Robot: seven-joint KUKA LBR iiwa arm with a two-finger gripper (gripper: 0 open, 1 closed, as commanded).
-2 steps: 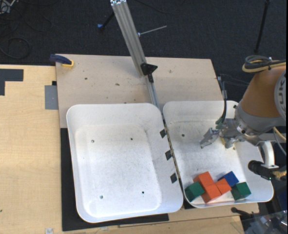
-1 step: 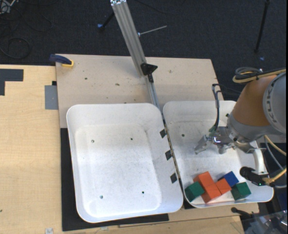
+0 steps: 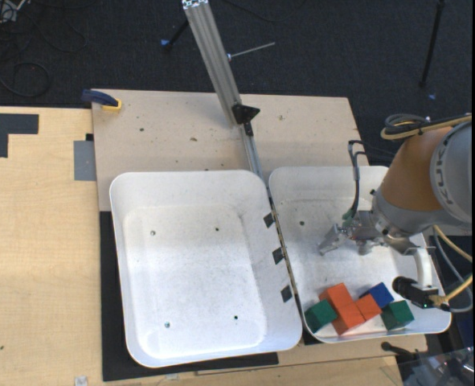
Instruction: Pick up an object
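Several small blocks lie bunched at the near edge of the right bin [image 3: 317, 191]: an orange block [image 3: 345, 306], a green block [image 3: 321, 314] to its left, a blue block [image 3: 379, 295] and a second green block [image 3: 398, 315] to the right. My gripper [image 3: 348, 240] hangs over the middle of the right bin, above and behind the blocks, apart from them. Its grey fingers [image 3: 330, 240] spread out with nothing between them.
The left bin [image 3: 141, 195] stands beside the right one, with black clips [image 3: 278, 255] along the shared rim. A slanted aluminium rail [image 3: 217, 59] rises behind the bins. A black cable [image 3: 355, 175] hangs near the right bin's far edge.
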